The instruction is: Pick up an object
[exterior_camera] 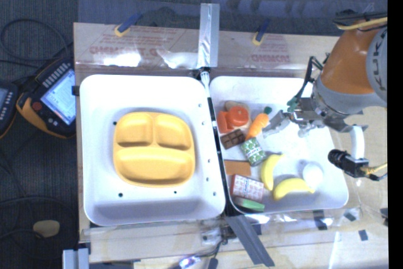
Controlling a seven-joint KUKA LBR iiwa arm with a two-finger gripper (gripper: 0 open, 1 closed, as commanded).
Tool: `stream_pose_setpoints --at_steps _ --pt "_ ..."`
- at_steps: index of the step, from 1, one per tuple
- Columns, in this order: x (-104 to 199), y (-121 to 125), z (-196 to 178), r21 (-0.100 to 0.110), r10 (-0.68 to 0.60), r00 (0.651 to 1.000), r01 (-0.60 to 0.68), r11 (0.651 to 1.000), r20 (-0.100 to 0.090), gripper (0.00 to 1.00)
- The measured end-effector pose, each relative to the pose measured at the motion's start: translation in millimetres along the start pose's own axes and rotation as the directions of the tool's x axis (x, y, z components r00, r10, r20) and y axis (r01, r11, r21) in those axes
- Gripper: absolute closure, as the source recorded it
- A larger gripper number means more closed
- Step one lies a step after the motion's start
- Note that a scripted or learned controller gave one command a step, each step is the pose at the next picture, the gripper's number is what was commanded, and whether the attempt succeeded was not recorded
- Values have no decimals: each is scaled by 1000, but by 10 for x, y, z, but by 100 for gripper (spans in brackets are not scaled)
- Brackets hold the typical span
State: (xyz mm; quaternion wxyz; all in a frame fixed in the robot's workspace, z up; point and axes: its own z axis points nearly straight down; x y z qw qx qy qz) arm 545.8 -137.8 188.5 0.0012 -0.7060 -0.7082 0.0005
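The right bin (327, 198) holds several toy foods. Among them are an orange carrot (257, 125), a red-orange piece (238, 115), a brown chocolate bar (232, 138) and a green carton (253, 150). Two yellow bananas (271, 170) (293, 186), a white egg (312, 172), a red-and-white packet (247, 186) and a green piece (252, 204) lie nearer the front. My gripper (286, 129) hangs over the bin's middle, just right of the carrot. It is open, with its fingers (272, 126) spread and nothing between them.
The left bin (94, 192) holds a yellow divided tray (153, 148). A brown flat slab (236, 167) lies by the wall between the bins. A teach pendant (53, 101) with cables sits on the floor at the left. Clear sheeting and tape run along the bench's back.
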Motion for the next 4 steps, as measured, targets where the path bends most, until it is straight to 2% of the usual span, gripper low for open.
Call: stream_pose_setpoints --at_steps 1,2,3,4 --pt "238 533 932 -15 75 997 -75 997 2 0" --pt "173 548 951 -19 48 999 -48 999 1 0" --pt "179 550 858 -19 47 999 -47 999 0 100" --pt "968 1009 52 1 55 998 -55 998 4 100"
